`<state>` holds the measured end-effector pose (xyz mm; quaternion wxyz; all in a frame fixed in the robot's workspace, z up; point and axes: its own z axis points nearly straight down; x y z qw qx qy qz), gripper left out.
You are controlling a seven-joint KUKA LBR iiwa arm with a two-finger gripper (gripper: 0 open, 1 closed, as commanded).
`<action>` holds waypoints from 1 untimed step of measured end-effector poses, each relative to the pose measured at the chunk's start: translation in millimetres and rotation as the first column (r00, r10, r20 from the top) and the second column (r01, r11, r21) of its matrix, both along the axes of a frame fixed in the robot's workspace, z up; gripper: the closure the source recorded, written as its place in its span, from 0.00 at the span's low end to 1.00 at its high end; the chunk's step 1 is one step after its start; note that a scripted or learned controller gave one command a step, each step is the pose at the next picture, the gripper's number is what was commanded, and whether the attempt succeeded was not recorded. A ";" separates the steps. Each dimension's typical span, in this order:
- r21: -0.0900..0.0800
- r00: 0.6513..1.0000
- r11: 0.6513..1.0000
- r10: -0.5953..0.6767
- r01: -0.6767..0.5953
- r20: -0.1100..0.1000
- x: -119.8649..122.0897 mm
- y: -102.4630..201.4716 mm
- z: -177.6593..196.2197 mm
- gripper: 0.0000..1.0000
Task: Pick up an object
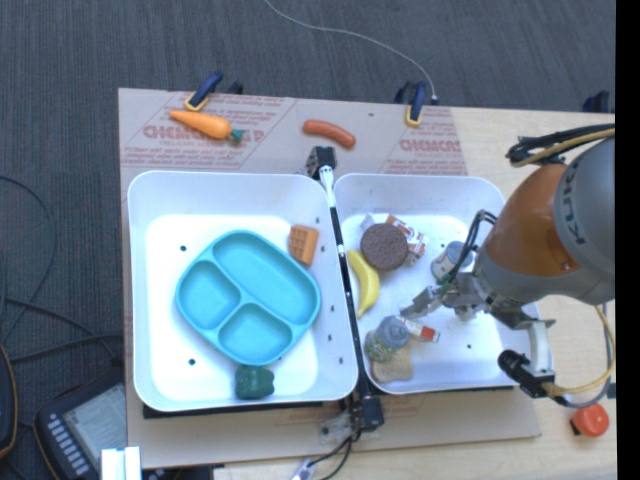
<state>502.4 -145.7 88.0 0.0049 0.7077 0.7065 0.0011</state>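
My gripper (pixel 432 300) hangs low over the middle of the right bin (pixel 482 190), reaching in from the right below the arm's orange band. Just left of it lie a yellow banana (pixel 366 282) and a round brown cookie (pixel 384 247). A small grey-green bottle (pixel 389 334) with a red-tipped piece (pixel 425 334) lies right under and in front of the gripper. A tan lump (pixel 393 367) sits at the bin's front wall. I see nothing held in the gripper.
The left bin (pixel 150 208) holds a blue divided plate (pixel 247 296), an orange block (pixel 303 244) and a green pepper (pixel 254 381). A carrot (pixel 204 125) and a sausage (pixel 329 133) lie on the cardboard behind the bins. A red-and-white wrapper (pixel 407 234) lies beside the cookie.
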 end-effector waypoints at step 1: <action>-0.002 1.000 1.000 -0.001 0.001 0.004 -2.0 34.6 0.2 0.00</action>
